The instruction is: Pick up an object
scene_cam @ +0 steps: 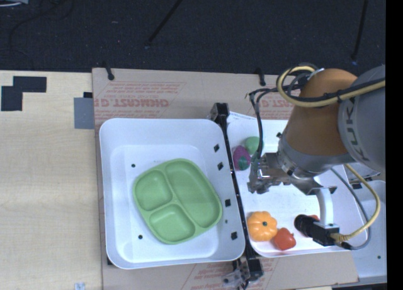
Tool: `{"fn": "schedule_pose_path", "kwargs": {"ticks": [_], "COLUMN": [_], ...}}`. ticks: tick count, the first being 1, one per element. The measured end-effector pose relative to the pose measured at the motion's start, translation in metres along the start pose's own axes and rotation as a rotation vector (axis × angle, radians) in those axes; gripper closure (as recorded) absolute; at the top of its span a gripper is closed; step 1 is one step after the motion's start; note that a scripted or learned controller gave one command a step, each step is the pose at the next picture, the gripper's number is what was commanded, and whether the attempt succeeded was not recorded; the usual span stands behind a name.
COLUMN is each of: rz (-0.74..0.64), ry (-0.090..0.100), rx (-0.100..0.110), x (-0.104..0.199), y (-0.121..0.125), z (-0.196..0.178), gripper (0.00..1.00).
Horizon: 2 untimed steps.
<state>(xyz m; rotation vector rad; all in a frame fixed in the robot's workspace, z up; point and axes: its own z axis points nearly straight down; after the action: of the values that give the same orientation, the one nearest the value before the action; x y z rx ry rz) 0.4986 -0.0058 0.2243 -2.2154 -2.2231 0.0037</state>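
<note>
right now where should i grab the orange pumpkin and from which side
Probably take the pumpkin by its round body, across the widest part, coming straight down. It sits low by the left wall of the right bin with a red piece close on its right, so sideways entry looks blocked; closing front-to-back seems freest.

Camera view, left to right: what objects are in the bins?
green divided plate → purple object → orange pumpkin → red object
</note>
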Motion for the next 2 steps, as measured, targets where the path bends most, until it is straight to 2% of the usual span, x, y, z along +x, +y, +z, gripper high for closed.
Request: {"fn": "schedule_pose_path", "kwargs": {"ticks": [1, 2], "rz": [0.0, -0.001], "ry": [0.001, 0.0], "rx": [0.003, -0.001], "x": [0.051, 0.101], "y": [-0.002, 0.003], "z": [0.011, -0.001], "gripper": [1.0, 1.0]}}
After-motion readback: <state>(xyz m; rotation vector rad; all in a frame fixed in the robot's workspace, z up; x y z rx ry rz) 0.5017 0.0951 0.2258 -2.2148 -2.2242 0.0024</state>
